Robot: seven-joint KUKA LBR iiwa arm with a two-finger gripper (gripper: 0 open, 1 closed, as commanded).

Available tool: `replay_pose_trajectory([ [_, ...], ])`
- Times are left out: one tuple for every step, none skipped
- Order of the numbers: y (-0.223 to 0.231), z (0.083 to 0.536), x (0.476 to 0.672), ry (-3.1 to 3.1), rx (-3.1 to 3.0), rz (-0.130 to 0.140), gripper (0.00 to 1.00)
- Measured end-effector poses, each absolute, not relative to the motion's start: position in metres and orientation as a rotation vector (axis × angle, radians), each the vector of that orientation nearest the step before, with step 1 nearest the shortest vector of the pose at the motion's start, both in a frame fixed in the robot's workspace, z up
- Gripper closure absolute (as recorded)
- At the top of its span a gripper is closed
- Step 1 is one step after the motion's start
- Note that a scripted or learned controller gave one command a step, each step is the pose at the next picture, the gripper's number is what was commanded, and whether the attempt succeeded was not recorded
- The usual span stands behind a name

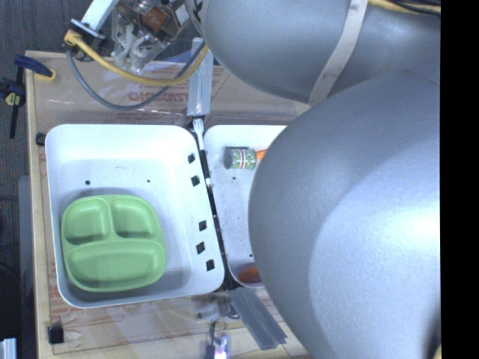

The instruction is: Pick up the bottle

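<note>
- Grey and cable-draped, the tool [142, 22] hangs over the far edge of the worktop [90, 88], beyond both bins and looped by a yellow hose; whether it is apart or together cannot be told from this angle.
- Well apart from it, the bottle [241, 158] lies on its side near the far wall of the right bin [224, 223], close to the divider between the bins.
- Judged from here, the approach is not yet made. The tool should travel over the right bin, turn so it closes across the bottle's narrow body rather than along its length, and descend straight down, keeping clear of the nearby wall.
- A round body on smooth plastic is likely to roll if nudged, so a centred, square closure matters.
- Small bottle, pale green-and-white label, with an orange end pointing toward the arm [359, 223], which hides most of that bin.
- Left bin [60, 155] holds a green divided plate [112, 241].
</note>
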State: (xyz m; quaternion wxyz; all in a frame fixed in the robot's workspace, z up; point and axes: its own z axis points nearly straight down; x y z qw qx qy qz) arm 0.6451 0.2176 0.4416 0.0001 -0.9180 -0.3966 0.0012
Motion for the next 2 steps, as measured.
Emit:
replay_pose_trajectory([
  [0.22, 0.44, 0.647, -1.775, -2.589, 0.013, 1.0],
  [0.209, 0.441, 0.655, -2.527, -1.858, 0.011, 1.0],
])
